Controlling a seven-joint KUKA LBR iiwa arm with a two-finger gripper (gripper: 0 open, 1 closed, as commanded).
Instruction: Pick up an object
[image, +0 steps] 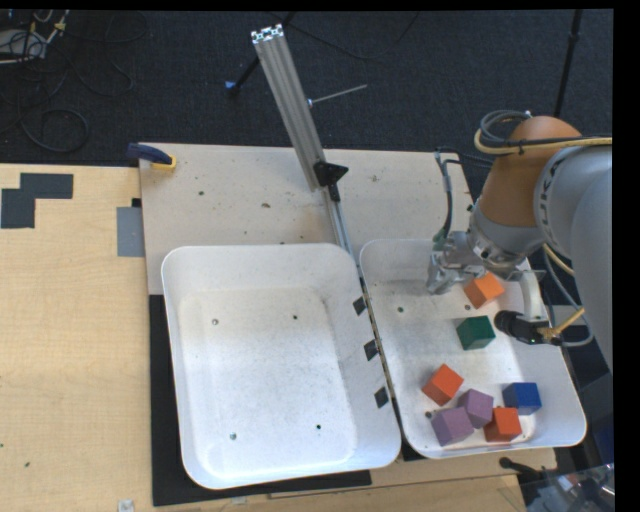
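- Orange block (485, 290) sits in the right bin (400, 262), just beside my gripper (447, 270).
- I can't tell the gripper's state from here.
- Green block (476, 332) lies nearby.

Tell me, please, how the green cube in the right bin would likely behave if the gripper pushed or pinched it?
The green cube looks rigid, with flat faces, so it would probably slide rather than roll. It sits apart from its neighbours, so a push should meet little resistance. Its parallel sides should suit the gripper, though smooth faces might slip.
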